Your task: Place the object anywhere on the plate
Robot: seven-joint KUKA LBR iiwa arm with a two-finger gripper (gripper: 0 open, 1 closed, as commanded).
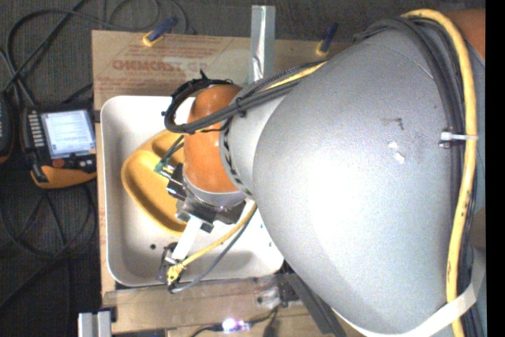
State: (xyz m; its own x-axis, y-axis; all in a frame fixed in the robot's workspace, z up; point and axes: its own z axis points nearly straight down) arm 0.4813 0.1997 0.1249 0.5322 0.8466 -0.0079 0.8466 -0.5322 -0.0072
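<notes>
The big grey robot arm (355, 170) reaches in from the right and covers most of the bench. Under it lies a flat brown board (158, 63) with faded red lettering. On the board's left part sits a shallow white plastic bin (118, 249). A round yellow plate (142, 177) lies in the middle of this bin, its right side covered by the wrist. The arm's orange band (207, 162) hangs over the bin, and below it the gripper (197, 209) points down at the plate's right part. The wrist hides whether the gripper is open, closed or gripping, and it hides any object on or beside the plate. A small grey handheld screen unit (63, 134) lies on the dark floor left of the bin. A blue-handled clamp (160, 31) grips the board's far edge.
</notes>
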